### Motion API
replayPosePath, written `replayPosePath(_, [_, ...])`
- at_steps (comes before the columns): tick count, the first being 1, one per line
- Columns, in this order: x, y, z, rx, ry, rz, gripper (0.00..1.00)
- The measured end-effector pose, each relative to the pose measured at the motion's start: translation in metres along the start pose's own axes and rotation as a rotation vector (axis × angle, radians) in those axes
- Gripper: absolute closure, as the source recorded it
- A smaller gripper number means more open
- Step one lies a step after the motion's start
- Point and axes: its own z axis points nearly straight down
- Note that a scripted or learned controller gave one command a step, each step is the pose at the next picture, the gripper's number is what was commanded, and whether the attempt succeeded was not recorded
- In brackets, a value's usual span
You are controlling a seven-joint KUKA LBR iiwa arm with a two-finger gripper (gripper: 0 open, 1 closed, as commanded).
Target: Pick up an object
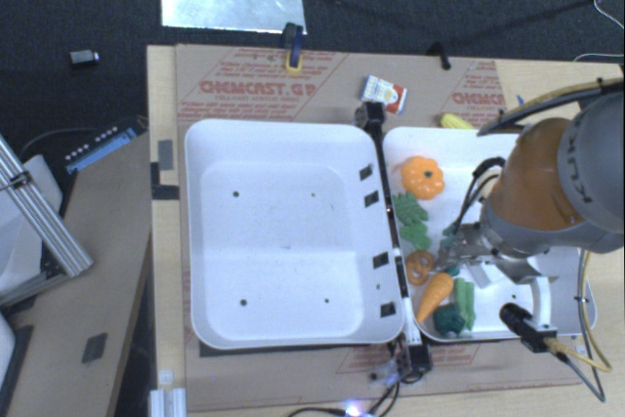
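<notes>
The grey arm with its orange band (532, 186) hung over the right-hand shallow white bin (459, 144), its gripper (459, 254) low among a cluster of small plastic toy foods along that bin's left wall. Whether the gripper was released or clenched could not be told from this view, and nothing showed as held. Just below and left of it lay the orange plastic carrot (434, 296), its long axis slanting from upper right down to lower left, near the bin's front corner. A dark green broccoli-like piece (452, 318) sat touching the carrot's lower right side, and a pretzel-shaped brown piece (421, 266) lay just above its thick end. Farther up the bin were a leafy green piece (410, 216) and a round orange pumpkin (423, 177), well apart from the gripper. The carrot looked the nearest candidate: the coming move would likely turn on closing across its slanted length. The left white bin (283, 234) lay beside on the bench (254, 83).
</notes>
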Motion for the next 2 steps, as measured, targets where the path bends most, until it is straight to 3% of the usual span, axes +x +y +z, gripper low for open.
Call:
replayPosePath(1, [0.058,0.038,-0.107,-0.022,-0.002,-0.010,1.00])
replayPosePath(2, [0.057,0.105,-0.186,-0.022,-0.006,-0.006,1.00])
